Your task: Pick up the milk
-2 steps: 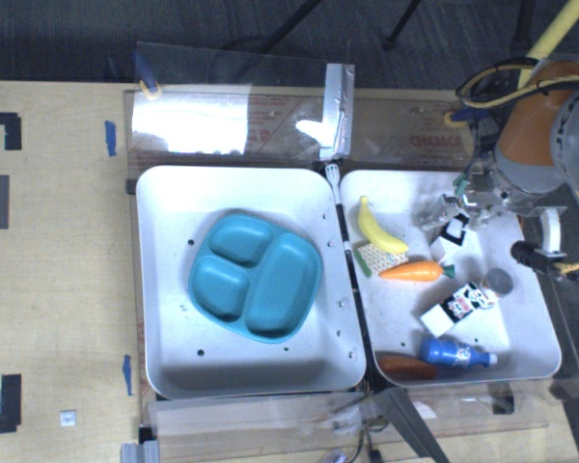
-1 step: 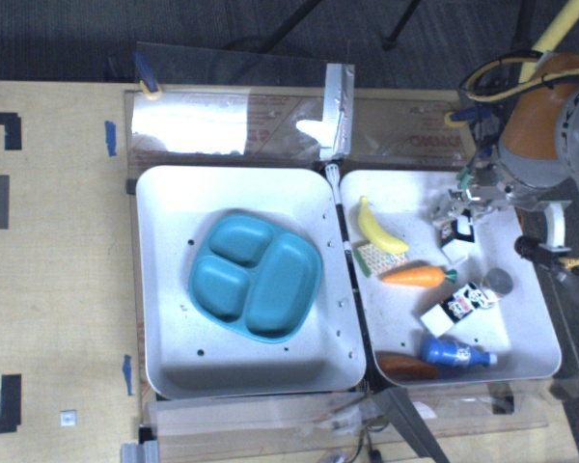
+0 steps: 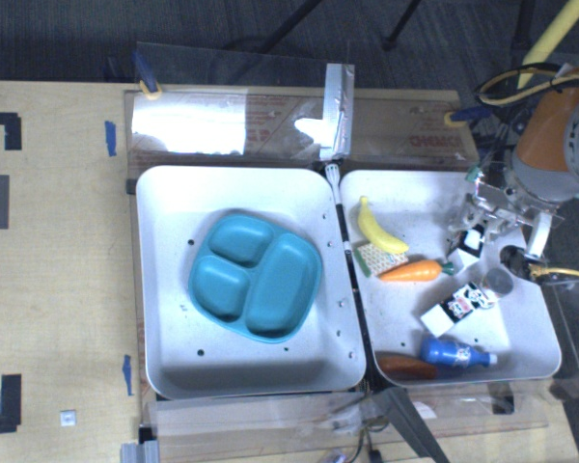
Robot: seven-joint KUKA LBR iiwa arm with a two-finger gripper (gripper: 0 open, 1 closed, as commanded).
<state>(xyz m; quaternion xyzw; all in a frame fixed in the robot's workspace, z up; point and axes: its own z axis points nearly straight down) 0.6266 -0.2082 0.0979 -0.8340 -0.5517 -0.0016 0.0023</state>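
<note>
The milk [image 3: 460, 307] is a small white carton with black cow patches. It lies on its side in the right bin [image 3: 531, 340], toward the front and right of centre. My gripper [image 3: 484, 228] hangs over the far right part of that bin, behind the milk and a little to its right, with a gap between them. Nothing can be seen held in it. The grey arm with its orange band [image 3: 550, 138] comes in from the right edge.
In the right bin, a banana [image 3: 378, 230] lies on a checkered piece [image 3: 374, 258], with a carrot [image 3: 412, 271] beside it. A blue bottle [image 3: 457, 355] and a brown item [image 3: 405, 365] lie at the front. The left bin [image 3: 164, 258] holds a blue divided tray [image 3: 256, 276].
</note>
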